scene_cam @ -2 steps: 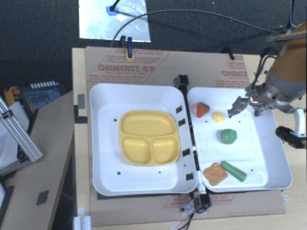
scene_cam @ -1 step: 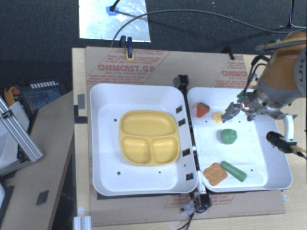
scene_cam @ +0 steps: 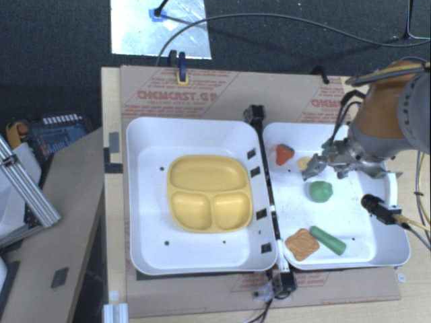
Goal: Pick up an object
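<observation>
- Arm (scene_cam: 387,110) enters from the right, over the right bin (scene_cam: 384,247).
- Gripper (scene_cam: 316,169) sits low in that bin, just above the round green object (scene_cam: 321,192) and beside a small yellow piece (scene_cam: 304,161); cannot tell whether it is released or clenched.
- Red strawberry-like object (scene_cam: 285,154) lies left of the gripper, near the bin's left wall.
- Orange piece (scene_cam: 302,244) and long green object (scene_cam: 328,240) lie side by side at the front.
- Left bin (scene_cam: 145,180) holds a yellow divided tray (scene_cam: 209,192).

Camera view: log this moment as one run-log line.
gripper: over right bin, above green ball | holding: nothing visible | nearby: strawberry, green pickle, orange cracker | left bin: yellow tray
</observation>
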Robot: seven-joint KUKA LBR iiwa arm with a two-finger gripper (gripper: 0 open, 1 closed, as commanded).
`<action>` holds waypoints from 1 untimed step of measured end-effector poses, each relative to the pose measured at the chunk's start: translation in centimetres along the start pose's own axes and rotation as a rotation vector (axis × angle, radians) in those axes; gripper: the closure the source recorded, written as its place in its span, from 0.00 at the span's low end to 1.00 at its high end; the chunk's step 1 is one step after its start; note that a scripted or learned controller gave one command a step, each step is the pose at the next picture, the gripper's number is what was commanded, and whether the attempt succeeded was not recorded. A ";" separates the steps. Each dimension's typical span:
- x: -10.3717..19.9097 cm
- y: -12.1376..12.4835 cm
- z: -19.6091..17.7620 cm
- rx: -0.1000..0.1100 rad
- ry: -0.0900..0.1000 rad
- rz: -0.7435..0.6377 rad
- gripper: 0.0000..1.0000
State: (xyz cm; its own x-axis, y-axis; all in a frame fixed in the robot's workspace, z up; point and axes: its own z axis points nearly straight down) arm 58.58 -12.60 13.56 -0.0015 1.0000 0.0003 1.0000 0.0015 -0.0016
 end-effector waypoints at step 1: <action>0.1 0.0 5.2 0.001 0.000 0.000 0.00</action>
State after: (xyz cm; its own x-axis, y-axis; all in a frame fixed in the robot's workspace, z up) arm 58.55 -12.54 8.34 -0.0014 1.0000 0.0008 1.0000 0.0014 -0.0026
